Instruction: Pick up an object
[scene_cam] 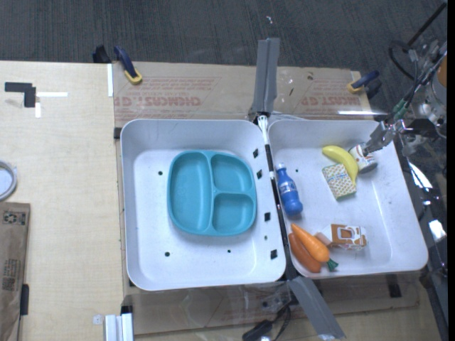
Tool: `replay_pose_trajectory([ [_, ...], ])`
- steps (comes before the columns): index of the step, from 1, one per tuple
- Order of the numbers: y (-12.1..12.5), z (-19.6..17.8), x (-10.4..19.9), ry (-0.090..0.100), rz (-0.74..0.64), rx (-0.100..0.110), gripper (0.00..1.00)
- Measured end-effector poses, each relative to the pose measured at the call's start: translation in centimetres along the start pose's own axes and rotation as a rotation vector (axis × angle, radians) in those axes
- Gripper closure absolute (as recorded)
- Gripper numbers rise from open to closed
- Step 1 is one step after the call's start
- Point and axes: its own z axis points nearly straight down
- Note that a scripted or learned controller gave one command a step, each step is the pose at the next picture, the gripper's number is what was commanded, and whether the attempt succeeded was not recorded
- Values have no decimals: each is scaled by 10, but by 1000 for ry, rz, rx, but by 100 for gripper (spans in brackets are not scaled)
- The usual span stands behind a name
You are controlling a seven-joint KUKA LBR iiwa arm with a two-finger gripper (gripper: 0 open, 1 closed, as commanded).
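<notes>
We see the gripper [368, 152] low in the right bin [398, 212], touching the banana [342, 159] at its right end near the bin's upper part. We cannot tell the state of the jaws. We judge the toy banana light, smooth and curved, best pinched across its middle. The arm is cut off at the frame's right.

Right bin [398, 212] holds a yellow banana [342, 160], patterned sponge [340, 182], blue bottle [288, 190], orange carrot [310, 248], and small carton [348, 236].
</notes>
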Motion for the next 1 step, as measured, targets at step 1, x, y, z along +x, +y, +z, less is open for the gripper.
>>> replay_pose_trajectory([
  [1, 67, 93, 21, 0, 317, 1, 0],
])
